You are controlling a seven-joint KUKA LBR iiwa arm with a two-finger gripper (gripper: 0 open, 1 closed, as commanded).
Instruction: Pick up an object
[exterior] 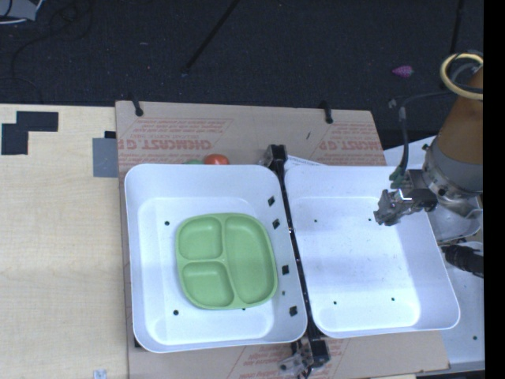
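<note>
In the camera view, two shallow white bins are seen side by side on a cardboard-covered counter (pixel 237 133). In the left bin (pixel 150 204) a green divided plate (pixel 226 260) lies flat on the floor, roughly centred, with three compartments facing up. Nothing else that could be picked up is made out beside it, so it is taken as the likely target. Behind the left bin's far wall, a small red-orange object (pixel 215 160) is partly seen on the cardboard, outside the bin; what it is cannot be told.

The gripper (pixel 392 209) is seen at the far right corner of the right bin (pixel 371 290), well apart from the plate, with the grey arm and its orange band (pixel 465 129) rising to the right. No object is seen at the gripper. Whether it is wide or narrow cannot be told, since the tool is small and dark here.

The plate is judged to be light, stiff moulded plastic with a smooth, rather slippery surface, and unlikely to break. Because it lies flat and is broad, a grasp across the whole body is judged unworkable. A hold on the raised outer rim, or on one of the ridges between compartments, is judged the better choice.
</note>
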